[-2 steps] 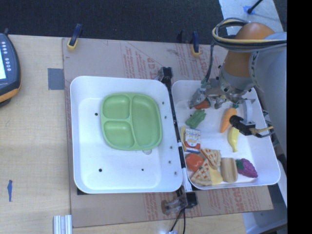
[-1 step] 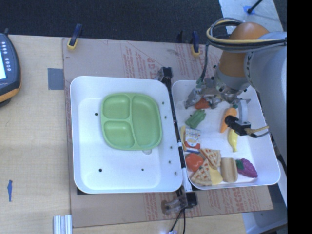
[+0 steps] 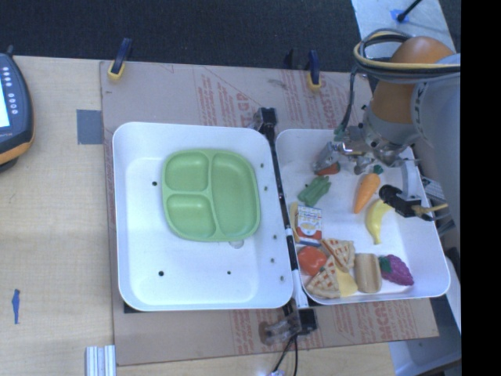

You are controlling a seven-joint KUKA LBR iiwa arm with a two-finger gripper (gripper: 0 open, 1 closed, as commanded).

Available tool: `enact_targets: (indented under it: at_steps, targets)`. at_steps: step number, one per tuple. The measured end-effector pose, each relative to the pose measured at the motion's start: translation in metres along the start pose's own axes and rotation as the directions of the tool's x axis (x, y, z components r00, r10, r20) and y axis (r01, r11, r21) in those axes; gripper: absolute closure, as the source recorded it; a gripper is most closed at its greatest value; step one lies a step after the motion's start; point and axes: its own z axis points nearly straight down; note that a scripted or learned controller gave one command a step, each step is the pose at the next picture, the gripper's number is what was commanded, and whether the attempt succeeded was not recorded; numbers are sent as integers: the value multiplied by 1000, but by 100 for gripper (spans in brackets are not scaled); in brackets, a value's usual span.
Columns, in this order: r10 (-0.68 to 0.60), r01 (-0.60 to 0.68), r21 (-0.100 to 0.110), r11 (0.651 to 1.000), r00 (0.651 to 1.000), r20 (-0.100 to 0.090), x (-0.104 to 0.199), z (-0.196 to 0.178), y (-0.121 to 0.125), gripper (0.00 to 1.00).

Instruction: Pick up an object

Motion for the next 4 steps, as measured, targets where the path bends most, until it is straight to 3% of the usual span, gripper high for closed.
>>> enact_targets:
  at_steps: [2, 3, 4]
  targets:
    - [-5, 5, 5, 1000, 1000, -2, 29, 1, 0, 0]
    - [-1, 1, 0, 1000, 1000, 0, 2, 0, 0, 0]
    - [-2, 2, 11, 1000, 1000, -4, 31, 1, -81, 0]
